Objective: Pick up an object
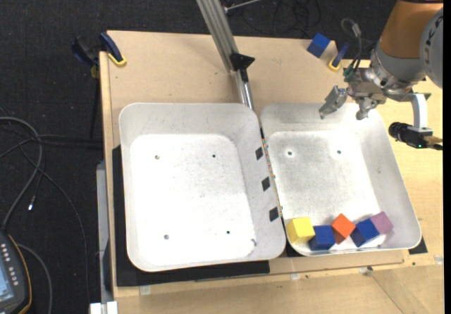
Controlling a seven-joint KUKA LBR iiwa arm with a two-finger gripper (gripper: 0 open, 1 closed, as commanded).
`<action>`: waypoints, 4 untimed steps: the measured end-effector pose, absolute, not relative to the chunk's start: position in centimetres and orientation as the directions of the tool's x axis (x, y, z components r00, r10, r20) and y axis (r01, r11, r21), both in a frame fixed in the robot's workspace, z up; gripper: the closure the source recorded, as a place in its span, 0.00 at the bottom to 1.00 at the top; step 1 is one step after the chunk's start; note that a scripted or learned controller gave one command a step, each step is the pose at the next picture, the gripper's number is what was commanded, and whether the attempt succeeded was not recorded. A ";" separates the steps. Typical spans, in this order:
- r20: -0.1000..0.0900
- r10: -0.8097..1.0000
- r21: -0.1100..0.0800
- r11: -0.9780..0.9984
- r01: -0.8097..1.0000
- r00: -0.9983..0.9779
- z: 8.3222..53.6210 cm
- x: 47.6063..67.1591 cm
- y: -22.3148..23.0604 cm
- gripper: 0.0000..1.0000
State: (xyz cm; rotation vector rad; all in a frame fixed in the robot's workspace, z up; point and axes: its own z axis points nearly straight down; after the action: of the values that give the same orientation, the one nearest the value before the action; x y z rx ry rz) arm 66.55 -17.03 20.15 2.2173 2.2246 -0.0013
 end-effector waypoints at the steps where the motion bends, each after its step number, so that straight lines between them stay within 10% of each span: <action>1: 0.001 1.000 -0.003 0.000 1.000 0.000 20.0 61.5 -14.3 0.00; 3: 0.002 1.000 -0.007 -0.003 1.000 0.003 15.6 50.5 -13.7 0.00; 4: -0.001 1.000 0.002 0.003 1.000 -0.003 9.3 48.9 -10.0 0.00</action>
State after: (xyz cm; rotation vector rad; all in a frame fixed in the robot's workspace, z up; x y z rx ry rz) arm 48.95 -10.01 9.34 2.2170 2.2228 0.0005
